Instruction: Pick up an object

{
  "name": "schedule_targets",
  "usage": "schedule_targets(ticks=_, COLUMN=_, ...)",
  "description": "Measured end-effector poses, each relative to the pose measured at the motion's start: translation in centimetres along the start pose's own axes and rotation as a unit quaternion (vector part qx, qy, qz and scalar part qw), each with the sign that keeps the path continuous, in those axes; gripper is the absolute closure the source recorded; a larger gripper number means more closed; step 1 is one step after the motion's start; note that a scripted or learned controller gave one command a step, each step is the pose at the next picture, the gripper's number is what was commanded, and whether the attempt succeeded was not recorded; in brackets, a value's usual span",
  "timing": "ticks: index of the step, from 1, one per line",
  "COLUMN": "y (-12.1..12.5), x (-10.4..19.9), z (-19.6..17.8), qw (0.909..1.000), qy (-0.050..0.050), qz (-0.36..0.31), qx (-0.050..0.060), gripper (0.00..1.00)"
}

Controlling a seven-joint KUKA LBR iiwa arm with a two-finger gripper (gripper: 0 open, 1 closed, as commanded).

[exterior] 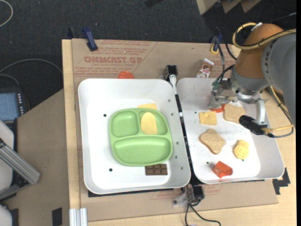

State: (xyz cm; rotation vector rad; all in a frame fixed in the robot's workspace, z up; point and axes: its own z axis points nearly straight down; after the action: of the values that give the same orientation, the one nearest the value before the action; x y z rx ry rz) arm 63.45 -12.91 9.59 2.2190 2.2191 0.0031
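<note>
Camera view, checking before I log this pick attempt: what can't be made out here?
- Gripper: camera view; the fingers sit under the wrist, so their state and any grasp are unreadable.
- Toast slice in the right bin: partly covered by the arm.
- Yellow piece behind the green plate in the left bin: mostly hidden by the plate's rim.
- Small carton beyond the bins: print too small to read.
</note>
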Motion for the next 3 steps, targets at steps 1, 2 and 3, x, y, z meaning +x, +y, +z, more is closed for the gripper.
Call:
schedule_targets(ticks=1, y=0.0, x=0.0, z=0.1, qw=1.0000, qy=0.000, qz=0.000, qx=0.000, gripper=0.00)
schedule_targets(ticks=2, y=-2.0, x=1.5, z=1.2, qw=1.0000, qy=0.001, qz=0.000, qx=0.004, gripper=0.00)
schedule_targets(ticks=3, y=-1.5, x=1.2, z=-0.5, qw=1.0000, qy=-0.001, qz=0.001, qx=-0.003, gripper=1.00)
